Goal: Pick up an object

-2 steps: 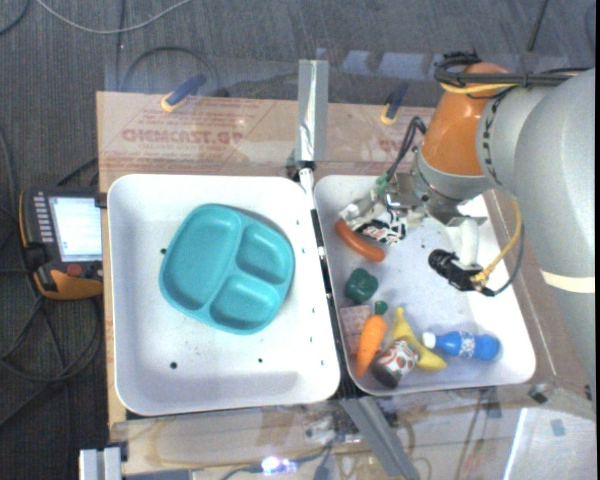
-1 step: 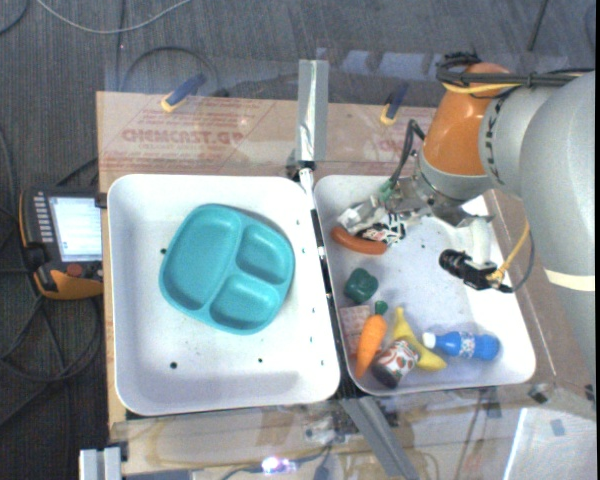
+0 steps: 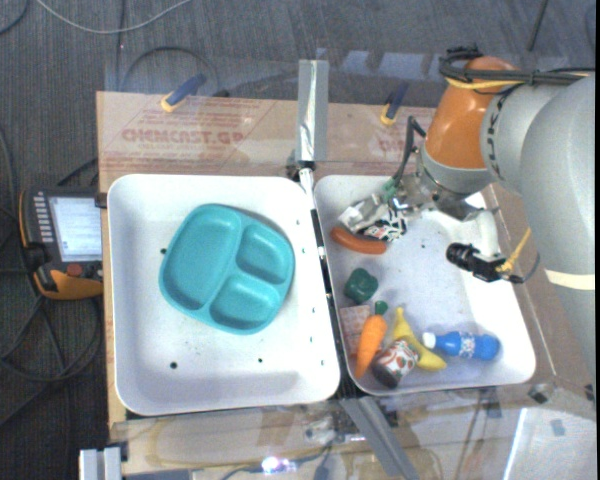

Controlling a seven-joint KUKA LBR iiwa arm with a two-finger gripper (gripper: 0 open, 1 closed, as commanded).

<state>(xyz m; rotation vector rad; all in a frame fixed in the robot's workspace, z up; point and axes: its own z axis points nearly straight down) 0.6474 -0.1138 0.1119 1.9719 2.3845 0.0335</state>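
Gripper [image 3: 385, 213] was seen low in the right bin's [image 3: 500, 308] far left corner, by the rim. Finger state could not be told. A red sausage toy [image 3: 360, 240] lay just beside it. Dark green block [image 3: 360, 286], carrot [image 3: 371, 336], banana [image 3: 412, 340] and blue bottle [image 3: 465, 346] crowded the near edge; the middle floor was left bare.

A teal divided plate [image 3: 230, 266] is seen in the left bin [image 3: 130, 368]. The gripper [image 3: 390, 213] is positioned low in the right bin [image 3: 515, 358], over a crumpled black-and-white item [image 3: 378, 218]. A carrot [image 3: 371, 340], banana [image 3: 420, 348] and blue bottle [image 3: 465, 346] are noted nearby.
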